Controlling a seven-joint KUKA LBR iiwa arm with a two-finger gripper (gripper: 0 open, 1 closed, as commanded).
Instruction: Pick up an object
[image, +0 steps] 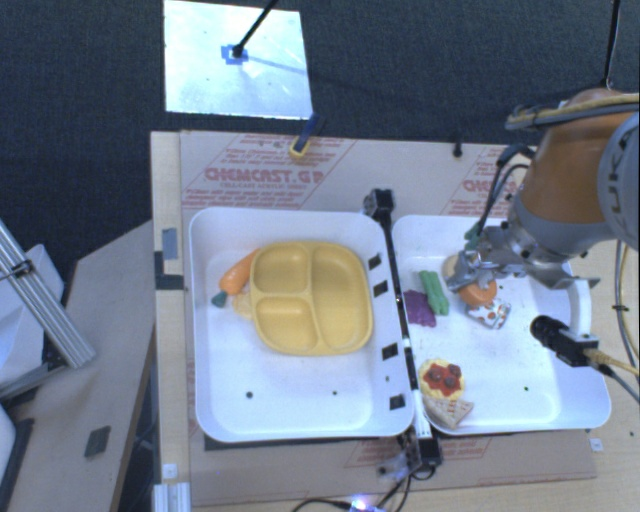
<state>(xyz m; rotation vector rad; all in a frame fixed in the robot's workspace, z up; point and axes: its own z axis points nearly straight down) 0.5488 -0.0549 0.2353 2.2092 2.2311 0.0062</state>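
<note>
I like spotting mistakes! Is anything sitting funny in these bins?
Yes. The pizza slice leans against the right bin's left wall by the divider, not flat. In the left bin, a toy carrot is tucked partly under the yellow plate.

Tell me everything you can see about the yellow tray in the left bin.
The yellow tray is a rounded, squarish plate that looks like plastic, divided by low ridges into three compartments: two smaller ones at the top and left, one longer at the right. It lies flat, right side up and slightly rotated, in the upper middle of the left bin. A toy carrot lies against its upper left edge, partly tucked under it. Nothing lies in its compartments.
</note>
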